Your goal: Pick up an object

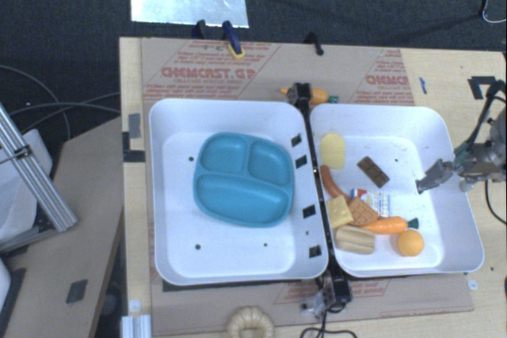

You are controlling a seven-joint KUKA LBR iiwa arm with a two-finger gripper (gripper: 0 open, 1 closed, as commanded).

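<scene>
On the table (198,63), two white bins (238,111) — nothing lifted yet, pincer (428,180) near the right rim, grip state unclear, toy food (366,218) untouched.

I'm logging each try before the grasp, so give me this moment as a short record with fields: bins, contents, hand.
left bin: holds a blue divided plate
right bin: toy food bunched at its left and lower side
items: pale yellow piece, brown bar, sausage, cheese wedge, carrot, orange, bread roll
hand: over the right bin's right side, apart from the food
held: nothing visible in the hand
</scene>
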